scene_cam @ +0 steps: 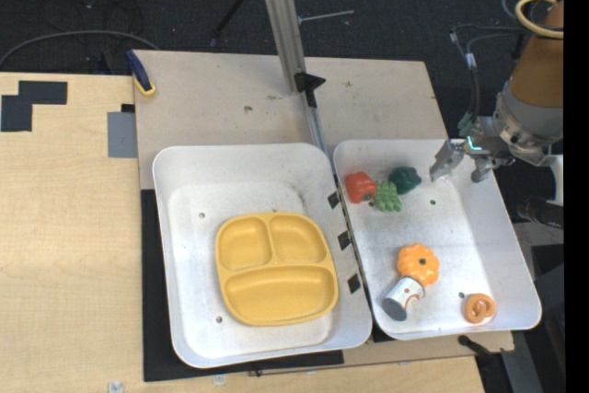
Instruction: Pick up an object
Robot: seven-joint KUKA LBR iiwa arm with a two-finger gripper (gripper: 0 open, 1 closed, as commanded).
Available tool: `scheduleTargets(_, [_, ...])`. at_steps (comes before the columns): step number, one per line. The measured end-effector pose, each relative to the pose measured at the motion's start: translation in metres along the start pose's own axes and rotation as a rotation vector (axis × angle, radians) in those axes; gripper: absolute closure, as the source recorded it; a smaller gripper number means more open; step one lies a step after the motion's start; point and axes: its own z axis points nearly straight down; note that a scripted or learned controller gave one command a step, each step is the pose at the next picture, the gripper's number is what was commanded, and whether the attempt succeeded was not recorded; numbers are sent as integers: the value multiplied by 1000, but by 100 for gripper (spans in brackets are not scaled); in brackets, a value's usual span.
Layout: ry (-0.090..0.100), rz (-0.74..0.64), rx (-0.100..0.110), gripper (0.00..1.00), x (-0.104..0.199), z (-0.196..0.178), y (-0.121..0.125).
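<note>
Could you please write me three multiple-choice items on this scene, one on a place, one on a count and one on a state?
1. Where does the yellow divided plate lie?
A. in the left bin
B. in the right bin
C. on the wooden bench

2. How many compartments does that plate have?
A. two
B. three
C. five

3. How does the pincer stand?
A. open, at the right bin's far rim
B. shut on the toy pumpkin
C. shut on the small can

Key:
1 A: the plate rests in the left bin.
2 B: two small sections and one long one.
3 A: its fingers are spread with nothing between them; the toy pumpkin and the small can lie in the right bin.
</note>
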Motion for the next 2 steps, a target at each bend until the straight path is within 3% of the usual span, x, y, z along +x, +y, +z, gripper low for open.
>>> scheduleTargets(1, [0, 0, -2, 0, 0, -1, 1])
scheduleTargets(2, [1, -1, 4, 0, 6, 62, 0])
